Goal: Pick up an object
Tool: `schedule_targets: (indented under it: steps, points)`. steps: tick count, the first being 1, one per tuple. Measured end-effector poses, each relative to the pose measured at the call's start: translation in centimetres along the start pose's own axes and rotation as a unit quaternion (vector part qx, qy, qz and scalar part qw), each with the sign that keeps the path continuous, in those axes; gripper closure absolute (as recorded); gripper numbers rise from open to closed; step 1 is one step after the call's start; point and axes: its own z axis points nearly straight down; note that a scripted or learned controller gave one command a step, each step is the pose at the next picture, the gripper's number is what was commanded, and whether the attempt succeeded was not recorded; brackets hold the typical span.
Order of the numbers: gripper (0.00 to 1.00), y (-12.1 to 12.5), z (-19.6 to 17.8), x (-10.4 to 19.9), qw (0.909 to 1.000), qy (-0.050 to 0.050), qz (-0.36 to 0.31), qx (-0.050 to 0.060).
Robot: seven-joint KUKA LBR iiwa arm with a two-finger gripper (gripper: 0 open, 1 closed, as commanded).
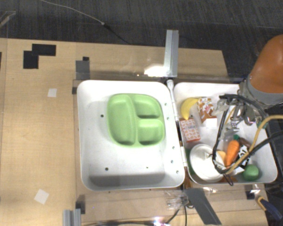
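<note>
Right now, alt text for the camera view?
The grey arm reaches from the right over the right bin, crowded with a banana, carrot, white bowl and small packets. The left bin holds a green divided tray.

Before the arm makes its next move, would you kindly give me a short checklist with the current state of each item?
1. Gripper above the right bin: ok.
2. Finger state: cannot tell.
3. Object held: cannot tell.
4. Targets present in that bin, carrot, banana, green ball, white bowl: ok.
5. Cables clear of the carrot: not ok, they cross it.
6. Green divided plate lying in the left bin, away from the arm: ok.
</note>
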Motion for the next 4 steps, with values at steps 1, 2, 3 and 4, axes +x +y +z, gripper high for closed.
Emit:
schedule_targets:
  steps: [1,2,3,4]
  points:
    - [0.00,0.8,6.8,-4.7,0.9992,-0.006,-0.040,0.001]
    - [0.00,-2.0,9.2,-2.8,0.9998,-0.009,0.015,0.000]
    - [0.00,-3.1,9.4,4.0,0.9974,-0.010,0.072,0.001]
    - [1.00,-3.0,7.9,3.3,0.9974,-0.023,0.068,0.004]
